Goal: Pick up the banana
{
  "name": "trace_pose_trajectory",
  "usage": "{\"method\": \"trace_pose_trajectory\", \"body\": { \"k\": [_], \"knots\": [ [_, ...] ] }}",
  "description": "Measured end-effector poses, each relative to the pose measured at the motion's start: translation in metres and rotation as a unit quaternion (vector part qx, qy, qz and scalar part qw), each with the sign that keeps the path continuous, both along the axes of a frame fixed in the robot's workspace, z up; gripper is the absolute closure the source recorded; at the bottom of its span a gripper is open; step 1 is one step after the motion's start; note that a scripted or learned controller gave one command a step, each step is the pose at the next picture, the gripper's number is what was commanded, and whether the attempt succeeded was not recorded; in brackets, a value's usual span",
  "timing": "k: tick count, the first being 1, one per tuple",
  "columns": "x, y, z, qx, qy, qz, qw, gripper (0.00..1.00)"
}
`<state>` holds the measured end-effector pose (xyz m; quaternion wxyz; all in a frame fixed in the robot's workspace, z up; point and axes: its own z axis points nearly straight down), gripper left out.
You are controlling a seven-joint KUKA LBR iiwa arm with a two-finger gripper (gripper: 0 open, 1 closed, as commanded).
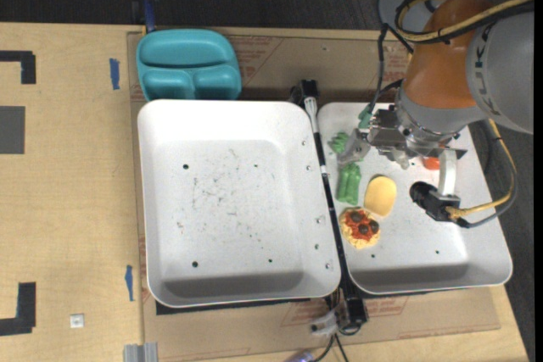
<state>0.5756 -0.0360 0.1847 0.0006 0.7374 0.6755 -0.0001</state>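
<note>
Half-hidden red item [431,163], arm [441,72] overhead

Bench [68,208]: light tan wood top with black tape marks along the left edge and short blue tape strips [114,74] near the bins. A brown cardboard sheet [280,55] lies under the bin area and shows past the bin edges at the back and front. Directly on it are two shallow white bins side by side, their inner rims touching. The left bin [229,199] is the larger in view, with a scuffed floor and a few small dark holes. The right bin [475,258] sits just beside it, with small items on its floor. A teal divided tray [188,64] sits behind the left bin, touching its back rim. A small white square [77,320] lies near the bench's front-left corner.
</note>
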Motion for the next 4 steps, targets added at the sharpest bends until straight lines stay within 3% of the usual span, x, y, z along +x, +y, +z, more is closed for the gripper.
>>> {"method": "trace_pose_trajectory", "body": {
  "k": [1,2,3,4],
  "knots": [
    [-0.065,0.07,0.0,0.0011,0.002,0.069,0.9976,0.0],
    [-0.079,0.112,-0.056,-0.0009,-0.01,0.068,0.9976,0.0],
    [-0.078,0.129,-0.062,-0.0025,-0.016,0.149,0.9887,0.0],
    [-0.09,0.168,-0.071,0.0006,0.002,0.121,0.9926,0.0]
  ]
}}
